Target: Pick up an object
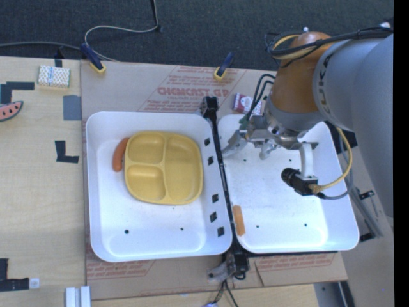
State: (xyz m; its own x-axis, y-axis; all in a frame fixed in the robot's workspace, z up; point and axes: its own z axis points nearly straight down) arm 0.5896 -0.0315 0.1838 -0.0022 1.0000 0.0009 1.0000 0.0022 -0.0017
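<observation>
Camera view from above: a small orange carrot-shaped toy [238, 219] lies at the left edge of the right white bin [332, 232], near its front. The two-finger gripper [265, 147] hangs over that bin's back part, well apart from the toy; I cannot tell its state. A yellow plastic tray with sections [163, 167] and an orange sausage-shaped toy [118, 155] sit in the left white bin [147, 238]. Brown cardboard [182, 91] lies under both bins.

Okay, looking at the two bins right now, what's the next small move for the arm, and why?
Probably shift the gripper toward the near-left corner of the right bin and lower it over the small orange sausage-shaped piece. The gripper sits over the bin's far part, and that piece lies alone against the left wall.
</observation>
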